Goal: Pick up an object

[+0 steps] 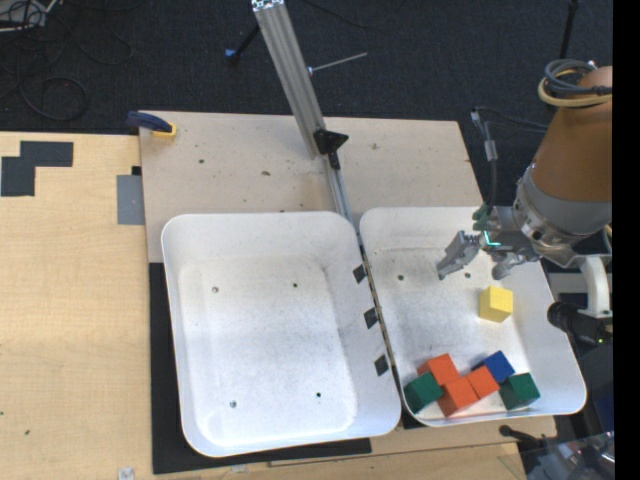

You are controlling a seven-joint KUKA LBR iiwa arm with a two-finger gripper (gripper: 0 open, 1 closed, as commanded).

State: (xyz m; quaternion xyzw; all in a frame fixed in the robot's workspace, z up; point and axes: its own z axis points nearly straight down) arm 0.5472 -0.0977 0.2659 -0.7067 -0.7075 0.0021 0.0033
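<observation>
- Currently I see the gripper (482, 256) over the right bin (400, 230), fingers spread, nothing between them.
- Yellow cube (496, 303) lies alone, at 5 o'clock from the gripper, near it; I judge it the easiest pick.
- Remaining blocks (470, 380) crowd the bin's 6 o'clock edge, touching, harder to straddle.
- Left bin (180, 238) sits beside.
</observation>
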